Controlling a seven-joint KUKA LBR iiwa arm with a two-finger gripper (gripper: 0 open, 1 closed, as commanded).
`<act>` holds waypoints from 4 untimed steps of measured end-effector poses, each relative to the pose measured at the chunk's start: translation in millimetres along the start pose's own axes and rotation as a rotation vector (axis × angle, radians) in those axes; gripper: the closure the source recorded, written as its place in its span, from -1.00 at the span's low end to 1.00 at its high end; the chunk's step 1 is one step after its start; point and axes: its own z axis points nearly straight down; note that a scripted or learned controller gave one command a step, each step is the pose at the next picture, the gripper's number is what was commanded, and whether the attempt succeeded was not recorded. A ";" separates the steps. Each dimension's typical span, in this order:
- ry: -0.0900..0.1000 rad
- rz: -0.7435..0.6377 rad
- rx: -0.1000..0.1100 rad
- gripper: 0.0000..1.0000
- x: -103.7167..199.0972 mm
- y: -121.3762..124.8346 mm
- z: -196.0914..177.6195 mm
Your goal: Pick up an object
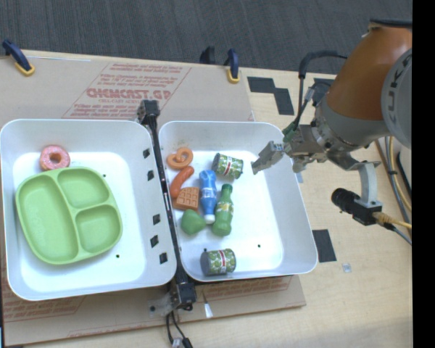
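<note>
Two shallow white bins were recorded side by side on a cardboard sheet [130, 89].

Left bin [14, 140]: a green divided plate [67, 214] was laid flat at its centre-left; a pink doughnut [55, 157] was placed just beyond the plate's far corner.

Right bin [293, 220]: a cluster was noted in the left half. An orange pretzel [180, 157] was seen at the far end, with an orange sausage [180, 181] just below it and a waffle [188, 197] beside that. A blue bottle [207, 194] and a green bottle [223, 210] were laid next to each other, a green pear-like piece [193, 222] touching the lower end of the blue bottle. One green-labelled can [228, 166] was lying near the far side, and a second can [217, 261] was set apart by the near wall.

Gripper [264, 159]: it was held above the right bin's far right part, near the first can but apart from it. Nothing was seen between its fingers; whether the jaws were released or clenched cannot be told.
</note>
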 end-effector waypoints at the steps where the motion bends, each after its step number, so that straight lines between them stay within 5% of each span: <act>1: 0.002 0.001 0.008 -1.00 -48.0 14.6 116.8; 2: 0.004 -0.001 0.007 -1.00 -46.8 -38.9 183.8; 3: 0.001 -0.005 0.004 1.00 -48.0 -37.3 172.7; 4: 0.000 0.001 0.001 1.00 -36.5 -62.1 55.9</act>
